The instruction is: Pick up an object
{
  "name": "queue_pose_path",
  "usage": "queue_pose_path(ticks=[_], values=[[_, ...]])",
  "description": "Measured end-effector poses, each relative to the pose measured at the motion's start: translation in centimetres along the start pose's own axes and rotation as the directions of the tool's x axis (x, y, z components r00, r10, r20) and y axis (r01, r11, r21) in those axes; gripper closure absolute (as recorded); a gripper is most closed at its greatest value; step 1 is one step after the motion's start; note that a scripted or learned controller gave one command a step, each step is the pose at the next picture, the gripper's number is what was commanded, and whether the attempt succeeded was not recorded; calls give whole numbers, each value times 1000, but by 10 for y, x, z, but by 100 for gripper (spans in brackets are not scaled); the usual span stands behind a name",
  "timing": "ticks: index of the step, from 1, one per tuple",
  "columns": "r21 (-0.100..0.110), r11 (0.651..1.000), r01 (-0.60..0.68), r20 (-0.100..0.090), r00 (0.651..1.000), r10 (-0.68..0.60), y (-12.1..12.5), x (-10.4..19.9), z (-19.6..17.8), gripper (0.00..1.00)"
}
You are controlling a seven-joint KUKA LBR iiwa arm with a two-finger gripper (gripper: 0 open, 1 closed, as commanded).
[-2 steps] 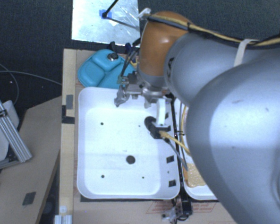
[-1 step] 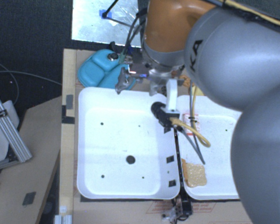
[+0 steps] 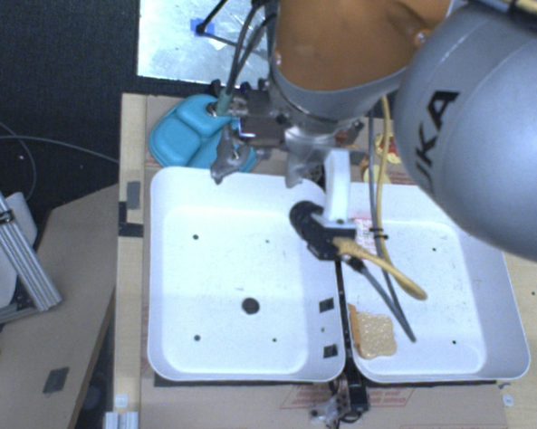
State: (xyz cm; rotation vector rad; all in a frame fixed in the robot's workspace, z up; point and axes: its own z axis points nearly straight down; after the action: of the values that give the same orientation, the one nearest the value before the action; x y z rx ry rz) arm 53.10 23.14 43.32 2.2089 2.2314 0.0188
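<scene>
Since any loose thing will do for this task, what matters is which one lies closest to the fingers (image 3: 259,168). They hang apart with nothing between them, over the far rim of the left bin (image 3: 211,269).

The nearest candidate is a blue lump (image 3: 187,130), just beside the fingers at about 10 o'clock. It seems to rest on the tabletop (image 3: 84,270) beyond the bin's far left corner, not inside the bin. It looks smooth and glossy, rounded and bulging like moulded plastic. Its long axis runs roughly from 8 to 2 o'clock, so a grip across its shorter width looks the better bet.

Inside the left bin, a small dark disc (image 3: 250,305) lies flat at about 6 o'clock from the fingers, well apart from them. It looks thin, with little edge to catch.

In the right bin (image 3: 456,266), a tan square (image 3: 373,334) sits in the near left corner, at about 5 o'clock from the fingers and farthest of the three. It is flat with rounded corners and a porous, sponge-like face, and would probably give under pressure. It sits close to the bin's walls, which may crowd one finger.

Both bins are hard, glossy white plastic with shallow sloping walls.
</scene>
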Motion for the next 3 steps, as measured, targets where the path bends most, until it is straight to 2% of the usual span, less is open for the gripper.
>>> queue_pose_path(ticks=[1,2,3], values=[[26,1000,-9,13,1000,9,-50,2,155,0],[24,1000,-16,15,1000,16,-45,-63,336,0],[7,1000,-5,7,1000,5,-23,-30,348,0]])
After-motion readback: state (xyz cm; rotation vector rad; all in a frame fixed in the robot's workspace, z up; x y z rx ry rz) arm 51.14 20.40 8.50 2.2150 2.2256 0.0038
